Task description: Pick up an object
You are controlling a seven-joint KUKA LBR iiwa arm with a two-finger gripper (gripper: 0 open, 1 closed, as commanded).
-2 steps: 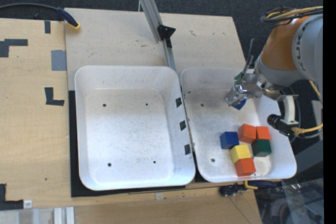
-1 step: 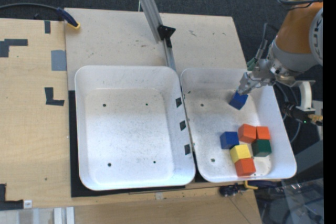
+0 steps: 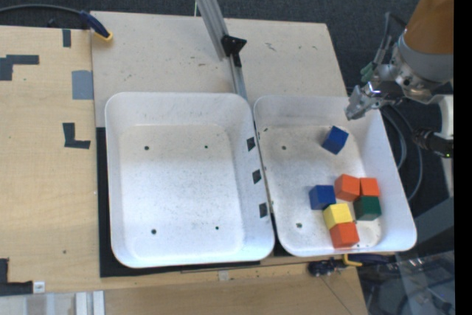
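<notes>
Blue cube (image 3: 335,139) looks like the easy target here: it sits alone in the upper part of the right bin (image 3: 391,181), tilted a bit against the bin's lines, well apart from everything else. The gripper (image 3: 359,105) hangs over that bin's top right corner, near the cube but not touching it, and it's too small and dark to say whether it's released or clenched, so I can't tell. Nothing is visibly grasped.

If I were doing this pick, I'd go for the loner, turn the wrist to match the cube's tilt, and come straight down so the faces get squeezed flat.

The cluster near the bottom right is trickier: another blue block (image 3: 321,196), two orange (image 3: 347,187), a yellow (image 3: 338,215), a green (image 3: 368,208) and one more orange (image 3: 344,234), all touching or packed tight, so no room to slip in between.

Blocks look like painted wood, matte, sharp-edged. Both bins are smooth white plastic with speckled, scuffed floors and rounded walls. Left bin (image 3: 118,158) has just dark dots on its floor.
</notes>
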